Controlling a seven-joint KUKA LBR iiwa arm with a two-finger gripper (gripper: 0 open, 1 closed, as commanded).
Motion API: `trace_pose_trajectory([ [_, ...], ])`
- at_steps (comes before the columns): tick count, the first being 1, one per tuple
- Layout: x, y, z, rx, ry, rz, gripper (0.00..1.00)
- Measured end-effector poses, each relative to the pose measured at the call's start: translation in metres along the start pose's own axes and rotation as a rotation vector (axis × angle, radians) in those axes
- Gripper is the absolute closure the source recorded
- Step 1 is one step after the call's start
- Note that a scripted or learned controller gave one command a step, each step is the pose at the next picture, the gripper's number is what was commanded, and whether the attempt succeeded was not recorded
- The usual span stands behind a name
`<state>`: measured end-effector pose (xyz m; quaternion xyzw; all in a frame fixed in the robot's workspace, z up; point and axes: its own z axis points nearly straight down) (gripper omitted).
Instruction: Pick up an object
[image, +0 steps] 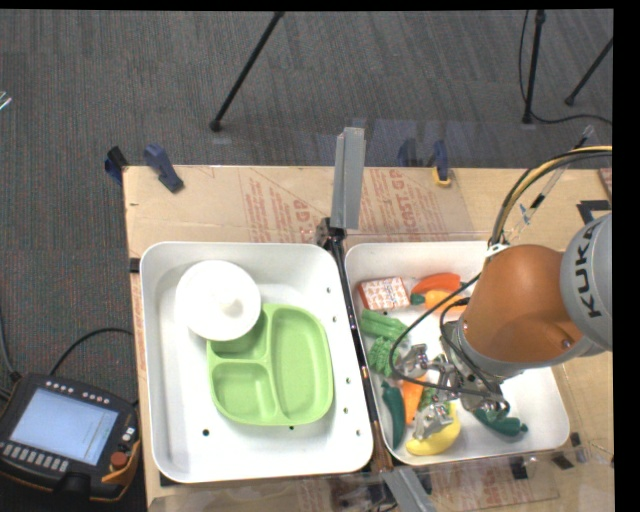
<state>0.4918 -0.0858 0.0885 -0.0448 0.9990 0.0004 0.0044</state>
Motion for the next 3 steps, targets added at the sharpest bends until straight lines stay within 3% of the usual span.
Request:
trace_pose_trajectory([
  [1,-0.077,-0.002,0.001,-0.001,0.006,-0.049,0.0],
  [2,-0.077,-0.002,-0.008,-0.003,0.006,-0.045,1.0],
  [3,-0.051,-0.008,0.002,0.0,0.01,0.287,1.0],
])
